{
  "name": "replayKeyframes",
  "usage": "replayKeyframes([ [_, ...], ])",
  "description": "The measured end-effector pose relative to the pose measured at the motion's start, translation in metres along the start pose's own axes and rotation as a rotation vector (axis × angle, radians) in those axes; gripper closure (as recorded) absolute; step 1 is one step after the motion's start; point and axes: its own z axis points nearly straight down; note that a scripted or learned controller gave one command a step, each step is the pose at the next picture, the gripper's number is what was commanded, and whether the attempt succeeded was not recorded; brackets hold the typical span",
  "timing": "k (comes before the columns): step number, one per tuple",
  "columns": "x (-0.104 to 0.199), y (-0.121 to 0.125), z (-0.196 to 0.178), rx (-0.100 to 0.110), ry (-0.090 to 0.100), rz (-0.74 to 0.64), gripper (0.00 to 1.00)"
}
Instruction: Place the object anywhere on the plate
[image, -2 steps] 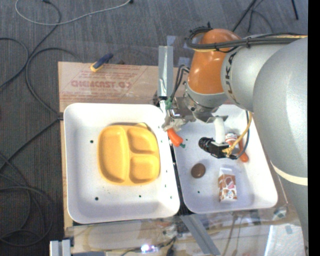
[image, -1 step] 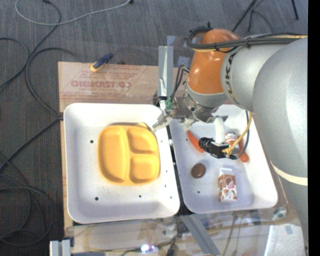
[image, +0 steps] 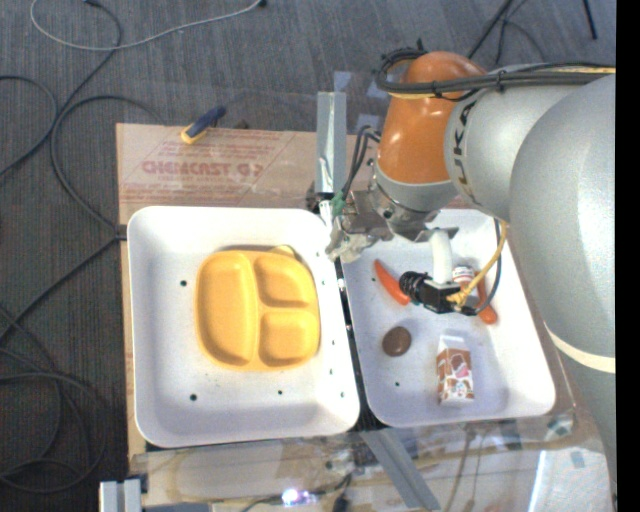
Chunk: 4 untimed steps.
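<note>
- The grey arm (image: 540, 150) reaches in from the right and leans over the top of the bench, above the seam where the two bins meet.
- The left bin (image: 150, 400) has only the plate in it.
- The right bin (image: 520, 390) has all the loose things in it, so whichever one is meant to be moved is on the wrong side for now.
- The yellow plate (image: 258, 308) lies flat near the middle of the left bin. All of its compartments are bare, so from here the placing has not been done.
- The gripper (image: 343, 238) hangs at the upper end of the divide, just beside the plate's top right corner. I cannot tell whether it is open or closed, and I can make out nothing held in it.
- A small printed carton (image: 454, 369) lies low in the right bin, well apart from the gripper.
- An orange piece (image: 390, 282) lies slanted in the right bin and is the thing nearest the gripper.
- A brown round piece (image: 397, 342) sits just below the orange piece.
- My guess is that the whole job is ahead: pick one of these up, carry it over the divide and set it on the plate.
</note>
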Motion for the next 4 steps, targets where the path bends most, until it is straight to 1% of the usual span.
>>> replayKeyframes([
  [1, 0.069, -0.024, 0.015, -0.002, -0.001, -0.231, 1.0],
  [2, 0.068, -0.024, 0.015, -0.002, -0.001, -0.23, 0.0],
  [3, 0.06, 0.025, 0.005, -0.002, -0.006, 0.163, 0.0],
  [4, 0.06, 0.025, -0.003, 0.001, -0.01, 0.163, 1.0],
])
